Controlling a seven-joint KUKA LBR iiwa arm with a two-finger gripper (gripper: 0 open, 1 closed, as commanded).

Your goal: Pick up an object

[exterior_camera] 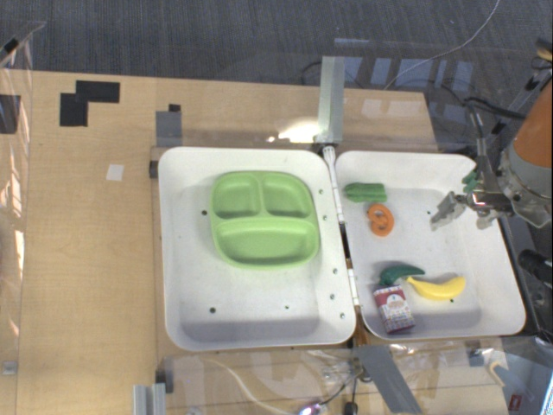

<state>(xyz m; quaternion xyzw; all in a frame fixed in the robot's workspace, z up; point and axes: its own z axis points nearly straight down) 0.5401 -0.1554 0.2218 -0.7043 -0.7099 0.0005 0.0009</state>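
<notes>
The right bin (pixel 497 318) holds several small items. A green pickle-like piece (pixel 365 192) lies near its back left, with an orange ring-shaped item (pixel 380 220) just in front of it. Toward the front lie a dark green piece (pixel 400 273), a yellow banana (pixel 436 288) and a small red and white box (pixel 393 308). My gripper (pixel 465 210) hangs over the right half of this bin, above bare floor and apart from every item. Its two fingers stand spread, open, with nothing between them.
The left bin (pixel 186 318) holds a light green divided plate (pixel 263 219) in its middle. A metal post (pixel 333 93) rises behind the seam between the bins. Cables and the arm's body (pixel 531 158) crowd the right edge.
</notes>
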